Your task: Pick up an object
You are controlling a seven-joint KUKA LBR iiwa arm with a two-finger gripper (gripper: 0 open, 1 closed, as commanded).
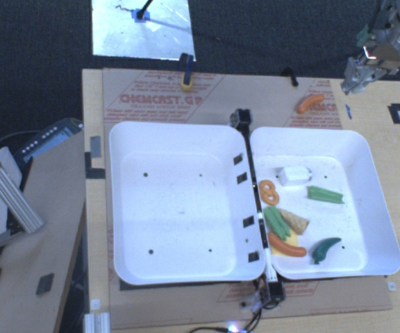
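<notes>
The gripper (362,73) — its opening impossible to judge — hangs beyond the right bin (373,179)'s far corner, with the small objects (294,217) lying in that bin's left half — below-left of it.

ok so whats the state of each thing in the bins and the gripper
gripper: raised beyond the right bin's far corner, nothing seen in it
white block: lying flat in right bin
green stick: lying flat
orange ring: flat, by the divider
dark green pepper: lying on its side
orange sausage: outside the bins, on the board
</notes>
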